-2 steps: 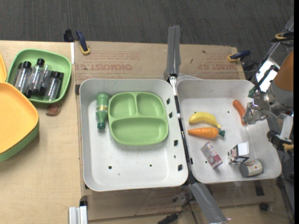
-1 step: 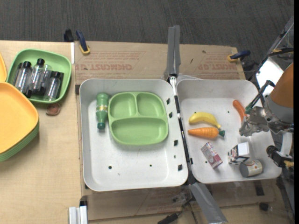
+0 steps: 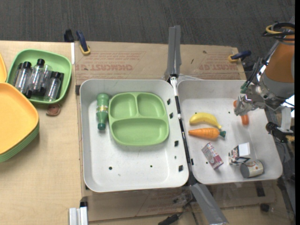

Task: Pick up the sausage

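**Two white bins, one tray and seven small things**

The worktop (image 3: pixel 42 182) is light wood. On it stand two shallow white bins with rounded corners. The left bin (image 3: pixel 136 172) carries one green plastic tray (image 3: pixel 138 117) with three compartments, and one green bottle (image 3: pixel 102 110) lies just beside the tray's left edge. The right bin (image 3: pixel 225 172) holds one yellow curved banana (image 3: pixel 205 119), one orange carrot (image 3: pixel 206 133) with a green tip, one small pink packet (image 3: pixel 212 155), one white carton (image 3: pixel 241 153) and one grey round can (image 3: pixel 252 168) lying on its side. The sausage (image 3: pixel 244 119), small and orange-red, lies near the right bin's right wall. The hand (image 3: pixel 243 104) is directly over it; how its fingers stand I cannot tell.
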You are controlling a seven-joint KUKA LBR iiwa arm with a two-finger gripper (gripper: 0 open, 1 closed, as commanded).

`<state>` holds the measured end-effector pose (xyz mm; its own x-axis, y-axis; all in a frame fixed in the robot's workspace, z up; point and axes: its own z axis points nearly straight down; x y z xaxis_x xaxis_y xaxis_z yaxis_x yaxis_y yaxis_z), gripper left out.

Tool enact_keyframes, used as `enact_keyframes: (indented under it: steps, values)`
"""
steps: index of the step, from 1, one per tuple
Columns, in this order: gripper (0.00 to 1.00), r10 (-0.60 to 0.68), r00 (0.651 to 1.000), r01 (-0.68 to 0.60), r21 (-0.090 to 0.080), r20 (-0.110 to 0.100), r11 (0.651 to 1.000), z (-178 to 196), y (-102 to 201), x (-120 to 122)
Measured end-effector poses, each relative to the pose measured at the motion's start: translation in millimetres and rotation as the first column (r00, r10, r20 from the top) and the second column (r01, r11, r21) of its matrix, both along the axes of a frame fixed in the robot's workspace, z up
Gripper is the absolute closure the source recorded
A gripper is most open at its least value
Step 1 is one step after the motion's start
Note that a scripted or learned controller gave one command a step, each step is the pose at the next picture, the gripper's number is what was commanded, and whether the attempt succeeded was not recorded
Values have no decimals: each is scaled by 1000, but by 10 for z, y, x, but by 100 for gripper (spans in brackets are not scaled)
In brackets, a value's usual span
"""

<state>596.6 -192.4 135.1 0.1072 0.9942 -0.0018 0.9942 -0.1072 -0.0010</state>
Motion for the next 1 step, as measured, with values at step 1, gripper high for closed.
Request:
enact_keyframes:
  steps: [1]
  values:
    - [100,95,995,-95,2,-2,995,-219,702,-471]
